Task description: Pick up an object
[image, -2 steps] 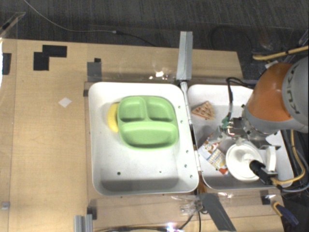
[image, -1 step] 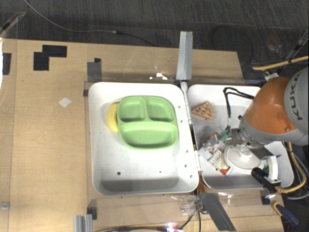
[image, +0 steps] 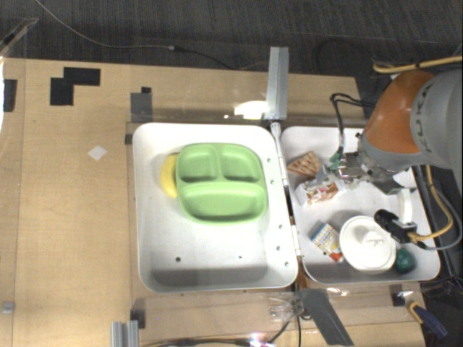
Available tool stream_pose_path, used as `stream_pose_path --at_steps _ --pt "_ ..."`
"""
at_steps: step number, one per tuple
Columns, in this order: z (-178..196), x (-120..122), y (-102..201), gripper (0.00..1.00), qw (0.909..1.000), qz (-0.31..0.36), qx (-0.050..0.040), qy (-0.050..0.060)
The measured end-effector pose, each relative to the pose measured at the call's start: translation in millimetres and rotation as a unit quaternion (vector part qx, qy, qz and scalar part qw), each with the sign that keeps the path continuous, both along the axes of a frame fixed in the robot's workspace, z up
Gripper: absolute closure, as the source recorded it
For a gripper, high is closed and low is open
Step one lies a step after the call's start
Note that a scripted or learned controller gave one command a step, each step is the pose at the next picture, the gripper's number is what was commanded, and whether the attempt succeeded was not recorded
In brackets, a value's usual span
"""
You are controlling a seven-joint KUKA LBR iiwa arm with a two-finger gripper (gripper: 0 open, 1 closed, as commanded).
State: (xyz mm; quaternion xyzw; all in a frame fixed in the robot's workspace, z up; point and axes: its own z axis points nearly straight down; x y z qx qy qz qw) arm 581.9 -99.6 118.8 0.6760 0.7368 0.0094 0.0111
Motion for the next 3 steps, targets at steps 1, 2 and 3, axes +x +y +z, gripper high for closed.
stream_pose_path --at_steps 1,2,3 --pt "-17 69 -12 0.0 0.9994 0.034 -0.0014 0.007" --pt "-23 78 6 0.0 0.9993 0.036 -0.0042 0.004" --pt "-23 2 -11 0.0 0.9981 0.062 -0.0021 0.003"
